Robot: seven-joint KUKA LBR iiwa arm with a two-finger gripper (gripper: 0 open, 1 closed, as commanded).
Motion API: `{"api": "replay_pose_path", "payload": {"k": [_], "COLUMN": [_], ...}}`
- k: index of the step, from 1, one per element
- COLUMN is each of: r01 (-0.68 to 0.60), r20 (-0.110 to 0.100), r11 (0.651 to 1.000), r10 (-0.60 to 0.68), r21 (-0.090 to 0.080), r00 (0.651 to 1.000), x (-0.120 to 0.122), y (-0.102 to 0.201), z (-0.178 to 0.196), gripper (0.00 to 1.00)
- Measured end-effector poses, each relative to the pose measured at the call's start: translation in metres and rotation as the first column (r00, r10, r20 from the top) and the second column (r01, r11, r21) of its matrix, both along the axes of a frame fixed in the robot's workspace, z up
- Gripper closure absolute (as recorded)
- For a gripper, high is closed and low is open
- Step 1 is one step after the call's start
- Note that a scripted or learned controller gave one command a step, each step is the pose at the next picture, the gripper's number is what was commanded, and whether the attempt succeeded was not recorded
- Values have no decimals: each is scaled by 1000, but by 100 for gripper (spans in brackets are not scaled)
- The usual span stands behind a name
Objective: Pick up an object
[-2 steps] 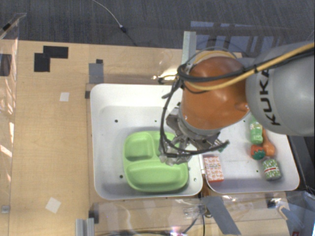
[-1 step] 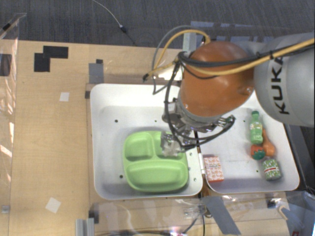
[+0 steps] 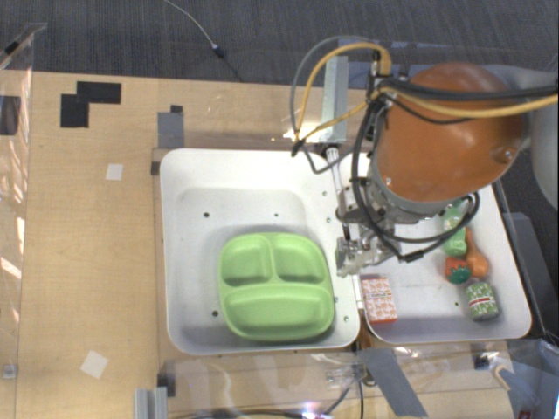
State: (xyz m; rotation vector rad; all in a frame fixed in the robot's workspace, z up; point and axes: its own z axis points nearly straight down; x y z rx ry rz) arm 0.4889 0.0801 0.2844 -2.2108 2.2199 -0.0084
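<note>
**Green tray left, gripper low at the bin divide, small items right**

Wood-tone bench (image 3: 79, 234) on the far left, with black square markers near its top edge and bits of grey tape.

Left bin (image 3: 188, 182): white, shallow. Green divided tray (image 3: 276, 286) lies flat in its lower half, toward the front wall. It has two small compartments at the back and one long one at the front. Rest of the bin floor is bare white.

Gripper (image 3: 349, 256) sits at the seam between the two bins, just right of the tray's right edge. It is low over the rims. Tool state: cannot tell. The end is a clutter of metal and black cable, and nothing reads as clamped in it.

Right bin (image 3: 515, 321): mostly covered by the arm. Orange band (image 3: 441, 133) bulks over the upper half, with yellow and black hoses looping off its top.

Candidate objects are all in the right bin's front half:
- Small box (image 3: 378, 298) with a red-and-white pattern, near the left wall, just below and right of the gripper and apart from it.
- Green item (image 3: 456, 232), partly hidden under the arm.
- Orange-red item (image 3: 461, 269) with a green top, just below that.
- Small can (image 3: 481, 299) with a green-and-red label, lying just beside the orange-red item, near the right wall.
</note>
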Motion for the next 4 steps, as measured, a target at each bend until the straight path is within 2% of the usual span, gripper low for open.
{"api": "replay_pose_path", "payload": {"k": [1, 2, 3, 4], "r01": [-224, -795, -710, -959], "r20": [-6, -7, -5, -8], "r11": [975, 607, 704, 283], "r10": [224, 795, 710, 959], "r21": [0, -2, 0, -4], "r00": [975, 607, 704, 283], "x": [-2, 24, 18, 7], "y": [29, -8, 51, -6], "z": [-37, -61, -67, -69], "gripper": [100, 100, 100, 100]}}
